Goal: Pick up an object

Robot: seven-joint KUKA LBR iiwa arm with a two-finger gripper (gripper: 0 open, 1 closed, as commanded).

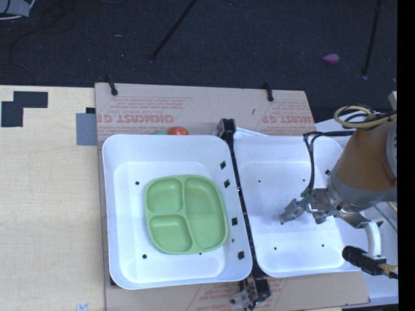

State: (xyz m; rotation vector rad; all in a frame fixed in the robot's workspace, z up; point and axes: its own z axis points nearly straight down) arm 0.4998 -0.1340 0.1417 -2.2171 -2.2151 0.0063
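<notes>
A grey robot arm [366,173] with an orange band, partly cut off at the right of the camera view, reaches over the right shallow white plastic bin [272,264], its two-finger metal gripper [293,212] low above the bin floor. The fingers are small and dark against the wrist hardware, and whether they are spread or closed cannot be told; nothing can be made out between them.

In the left shallow white plastic bin [123,173] lies a light green, smooth plastic divided plate [186,214], a rounded rectangle with three compartments, flat on the floor, its long axis running from upper left to lower right.

Behind that bin's far rim a small red rounded object [177,131] shows only its top, resting on the printed brown cardboard sheet [194,109] beneath both bins.
</notes>
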